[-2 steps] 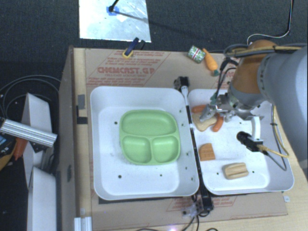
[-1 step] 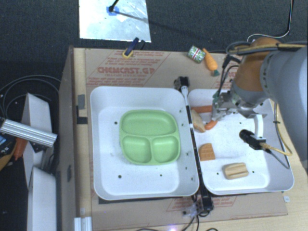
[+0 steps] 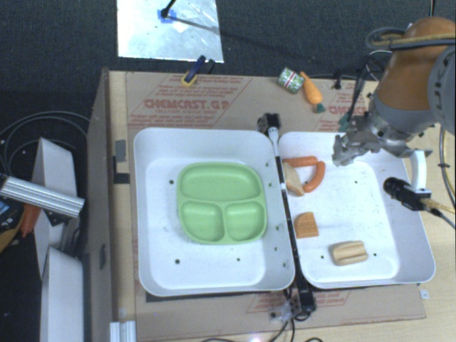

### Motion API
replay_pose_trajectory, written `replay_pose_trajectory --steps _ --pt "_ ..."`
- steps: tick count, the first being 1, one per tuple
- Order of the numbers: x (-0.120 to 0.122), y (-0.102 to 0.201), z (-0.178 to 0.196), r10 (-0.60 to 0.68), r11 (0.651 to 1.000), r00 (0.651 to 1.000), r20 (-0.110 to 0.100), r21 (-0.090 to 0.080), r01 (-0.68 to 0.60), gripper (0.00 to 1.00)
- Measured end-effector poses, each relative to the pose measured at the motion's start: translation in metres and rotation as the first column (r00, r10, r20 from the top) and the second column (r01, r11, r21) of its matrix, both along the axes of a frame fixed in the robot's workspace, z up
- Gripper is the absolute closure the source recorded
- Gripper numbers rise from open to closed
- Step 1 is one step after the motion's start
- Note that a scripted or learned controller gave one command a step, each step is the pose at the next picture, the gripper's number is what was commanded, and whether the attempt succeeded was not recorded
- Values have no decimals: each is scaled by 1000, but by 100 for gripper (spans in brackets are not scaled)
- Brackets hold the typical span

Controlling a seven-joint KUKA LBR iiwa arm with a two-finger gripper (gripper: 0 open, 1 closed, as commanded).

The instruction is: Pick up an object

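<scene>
Cardboard-topped bench on dark carpet; gripper state perhaps closed, cannot tell

The grey arm enters from the right, its orange band uppermost. The wrist angles down and left, ending in the two-finger gripper, which points downward.

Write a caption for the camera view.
Gripper above the right bin with toy foods; green tray in the left bin.
</scene>
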State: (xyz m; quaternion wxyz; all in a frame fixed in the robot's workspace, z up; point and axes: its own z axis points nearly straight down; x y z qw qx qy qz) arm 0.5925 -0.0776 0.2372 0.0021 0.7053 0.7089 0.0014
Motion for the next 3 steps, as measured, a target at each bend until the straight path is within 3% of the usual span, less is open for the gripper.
replay_pose_trajectory --steps 1,2,3 --pt "-1 0 -1 0 1000 1000 -2 0 0 0" --pt "60 -27 -134 -2 1000 1000 -7 1 2 0" --pt "63 -27 -121 3 1000 1000 0 -1 -3 100"
